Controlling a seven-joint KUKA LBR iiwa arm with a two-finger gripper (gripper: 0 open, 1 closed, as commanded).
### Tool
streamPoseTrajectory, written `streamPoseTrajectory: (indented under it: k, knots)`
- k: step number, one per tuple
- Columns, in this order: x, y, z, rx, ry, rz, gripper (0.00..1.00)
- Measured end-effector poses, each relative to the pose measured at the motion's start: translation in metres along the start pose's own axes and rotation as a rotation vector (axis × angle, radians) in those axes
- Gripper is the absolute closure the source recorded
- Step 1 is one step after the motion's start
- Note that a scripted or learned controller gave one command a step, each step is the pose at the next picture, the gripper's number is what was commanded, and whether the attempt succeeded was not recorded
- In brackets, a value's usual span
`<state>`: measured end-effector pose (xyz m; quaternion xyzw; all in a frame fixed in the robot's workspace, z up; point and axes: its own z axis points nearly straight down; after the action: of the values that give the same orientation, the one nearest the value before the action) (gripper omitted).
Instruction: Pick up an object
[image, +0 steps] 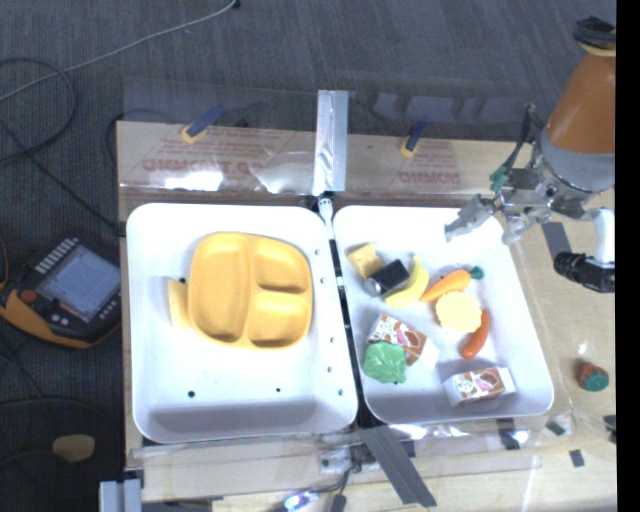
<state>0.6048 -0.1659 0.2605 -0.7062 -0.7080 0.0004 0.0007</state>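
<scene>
While the arm (585, 110) reaches in from the right, its gripper (487, 215) hangs over the upper right corner of the right bin (535, 345). Its two fingers are spread apart, one pointing left toward the bin's middle and the other down at the rim, and nothing sits between them.

Below and left of the gripper, the right bin holds a cluster of small things. A banana (410, 285) lies near the top middle, with a black piece (388, 275) touching its left side and a yellow block (362, 259) just beyond that. A carrot (446, 282) lies just right of the banana. Beneath it sits a pale yellow round (458, 311), and a second orange piece (475, 337) leans against its right side. Lower down are a printed carton (399, 336), a green toy (385, 362) touching it, and a second carton (479, 384) near the bottom right corner.

The left bin (160, 400) holds a yellow divided tray (248, 288), which covers most of its upper half.
</scene>
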Motion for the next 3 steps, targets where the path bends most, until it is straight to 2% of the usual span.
streamPoseTrajectory:
  k: [1,2,3]
  knots:
    - [-0.022,-0.008,0.151,-0.018,-0.006,0.046,0.0]
    - [-0.035,-0.044,0.166,-0.002,0.007,0.208,0.0]
    - [-0.028,0.015,0.172,-0.01,-0.002,0.105,0.0]
